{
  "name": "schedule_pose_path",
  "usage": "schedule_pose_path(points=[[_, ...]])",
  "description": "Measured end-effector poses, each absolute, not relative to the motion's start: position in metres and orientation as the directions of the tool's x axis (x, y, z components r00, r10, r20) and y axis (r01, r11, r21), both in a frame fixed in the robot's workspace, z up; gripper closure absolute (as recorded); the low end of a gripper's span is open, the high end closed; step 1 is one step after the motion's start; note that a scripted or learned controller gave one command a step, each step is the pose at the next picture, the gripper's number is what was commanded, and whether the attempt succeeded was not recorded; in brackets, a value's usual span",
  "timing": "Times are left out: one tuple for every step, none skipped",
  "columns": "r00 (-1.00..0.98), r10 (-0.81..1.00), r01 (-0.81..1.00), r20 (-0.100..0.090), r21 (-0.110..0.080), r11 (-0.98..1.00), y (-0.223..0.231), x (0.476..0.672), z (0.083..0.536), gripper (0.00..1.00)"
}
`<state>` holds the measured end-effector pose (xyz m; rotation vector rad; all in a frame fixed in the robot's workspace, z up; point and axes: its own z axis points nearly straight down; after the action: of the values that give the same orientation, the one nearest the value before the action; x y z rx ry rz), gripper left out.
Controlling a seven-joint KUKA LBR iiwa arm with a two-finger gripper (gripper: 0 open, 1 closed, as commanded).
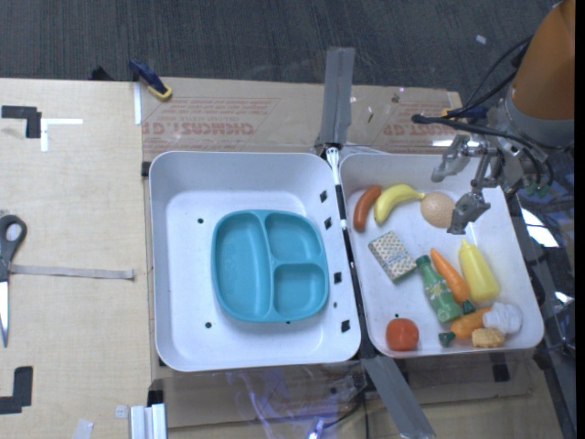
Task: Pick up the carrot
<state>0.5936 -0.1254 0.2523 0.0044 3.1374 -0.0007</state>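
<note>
I'm in the approach step: my end effector (472, 201) hangs empty, its fingers slightly parted, over the right white bin (377, 338). The slim orange plastic carrot (450, 274) lies just below it; next I must descend and align.

The carrot (450, 274), just below the fingers (468, 210), looks like smooth orange plastic with a slight shine. Beside it the corn (479, 273) is glossy yellow plastic. The fingers look like dull grey metal. Both bins (247, 176) are smooth white plastic, and the divided plate (271, 265) is matt teal plastic. The bench (73, 199) has a pale wood finish, with brown cardboard (228, 122) behind.
</note>
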Motion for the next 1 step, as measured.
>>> schedule_pose_path(points=[[-1.0,0.006,0.006,-0.002,-0.001,1.0,-0.1488,0.5311,0.1444,0.0]])
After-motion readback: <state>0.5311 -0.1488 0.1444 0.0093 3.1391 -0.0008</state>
